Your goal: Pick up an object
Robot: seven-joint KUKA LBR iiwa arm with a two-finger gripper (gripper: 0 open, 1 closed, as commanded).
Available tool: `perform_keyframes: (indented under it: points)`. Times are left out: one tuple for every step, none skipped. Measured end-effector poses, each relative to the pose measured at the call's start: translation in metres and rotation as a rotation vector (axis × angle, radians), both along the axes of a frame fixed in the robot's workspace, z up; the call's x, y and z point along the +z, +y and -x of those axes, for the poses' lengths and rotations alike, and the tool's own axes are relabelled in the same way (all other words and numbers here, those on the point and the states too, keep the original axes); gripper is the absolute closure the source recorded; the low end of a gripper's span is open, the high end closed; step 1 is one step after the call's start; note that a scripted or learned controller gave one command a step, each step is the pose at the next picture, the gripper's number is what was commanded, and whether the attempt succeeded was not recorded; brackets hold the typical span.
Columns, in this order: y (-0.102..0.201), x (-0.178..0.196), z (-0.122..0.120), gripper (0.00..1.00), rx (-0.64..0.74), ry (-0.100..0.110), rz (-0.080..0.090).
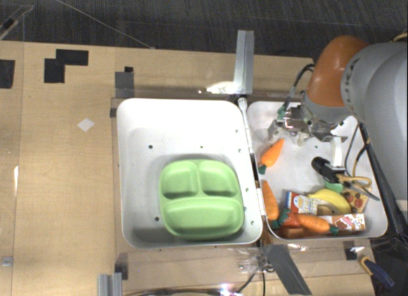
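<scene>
In the camera view, the pincer (292, 124) hangs low over the upper part of the right bin (297, 168), right of the frame's centre, with the grey arm and its orange band behind it at the upper right. At this slant I cannot tell whether it is open or closed, and nothing is seen in its hold.

The nearest thing to take is a small carrot (272, 153). It lies tilted just below and left of the pincer, close to the wall shared with the left bin (146, 135). That closeness is the main risk: a descent slightly off could strike the wall or push the carrot along it. The carrot's round, tapered body would likely roll or slip out of a squeeze.

The things at the lower right of the frame, a banana (331, 198), a juice carton (301, 203) and a second carrot (270, 200), lie crowded. A try there could catch two things or none.
</scene>
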State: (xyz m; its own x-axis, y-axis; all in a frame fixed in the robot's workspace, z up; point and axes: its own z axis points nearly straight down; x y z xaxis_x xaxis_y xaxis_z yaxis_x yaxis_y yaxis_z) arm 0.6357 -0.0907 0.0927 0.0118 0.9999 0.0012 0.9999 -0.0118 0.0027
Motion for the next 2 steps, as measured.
perform_keyframes:
  points:
    - [-0.02, -0.003, 0.004, 0.0, 0.181, -0.013, 0.001]
    - [0.002, -0.001, 0.05, 0.0, 0.285, -0.019, 0.006]
